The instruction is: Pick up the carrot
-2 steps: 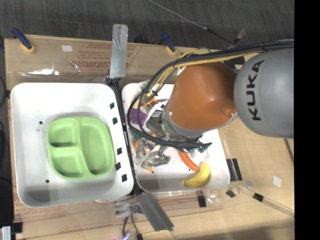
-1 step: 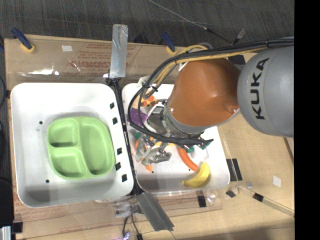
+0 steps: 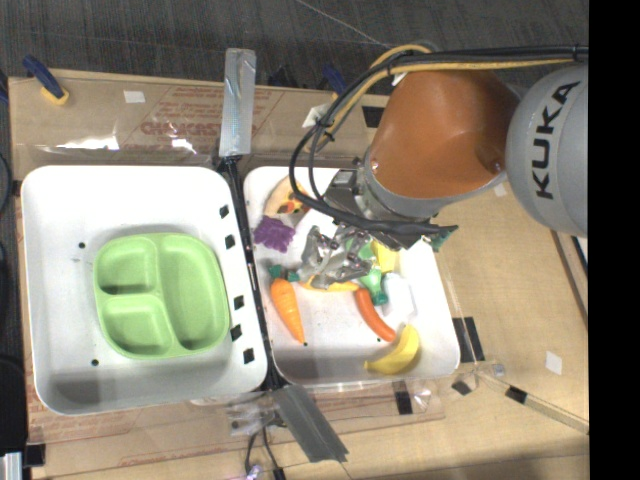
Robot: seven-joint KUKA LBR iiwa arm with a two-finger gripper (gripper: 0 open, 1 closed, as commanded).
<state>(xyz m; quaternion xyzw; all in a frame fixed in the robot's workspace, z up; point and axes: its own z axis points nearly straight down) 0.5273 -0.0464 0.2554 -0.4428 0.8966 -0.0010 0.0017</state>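
An orange carrot [image 3: 288,310] with a green top lies in the right bin [image 3: 432,313], near its left wall, tip pointing to the front. The gripper [image 3: 328,258] hangs low over the middle of the bin, just right of and behind the carrot's green end. It stands among the toy foods, and the wrist and orange band hide the things under it. Nothing can be made out in its grasp.
Around the gripper lie purple grapes [image 3: 273,233], a yellow piece [image 3: 386,258], a darker orange-red vegetable with a green top [image 3: 373,314] and a banana [image 3: 396,352] at the front right. The left bin [image 3: 60,198] holds a green divided plate [image 3: 160,293].
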